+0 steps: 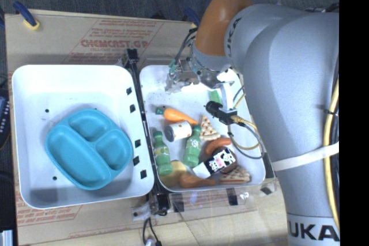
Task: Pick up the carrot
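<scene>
I'm looking down at both bins from the fixed camera. The carrot (177, 115) is lying in the right bin (151, 79), upper-middle area — short orange body, blunt and rounded, with a small green stub at its left end, lying roughly flat and pointing left-to-right. It's sitting just above a white cylinder (178, 131) and left of a waffle-patterned wedge (208, 128).

The gripper (176, 79) is hovering at the far end of the right bin, above the carrot and apart from it — I'm not seeing anything between the fingers. How wide they're standing I cannot tell; the wrist is hiding most of them and the rest is blurring into the white bin wall.

Other clutter I'm seeing in the right bin: two green bottles (162, 152) standing near the middle, a black-and-white carton (219, 161) lower right, a brown sausage-like piece (195, 181) along the near wall, and another waffle piece (237, 176) beside it. A black cable (230, 118) is looping down from the wrist over the bin's right side.

In the left bin (29, 89) I'm seeing a blue divided plate (88, 148) lying at a slant.
</scene>
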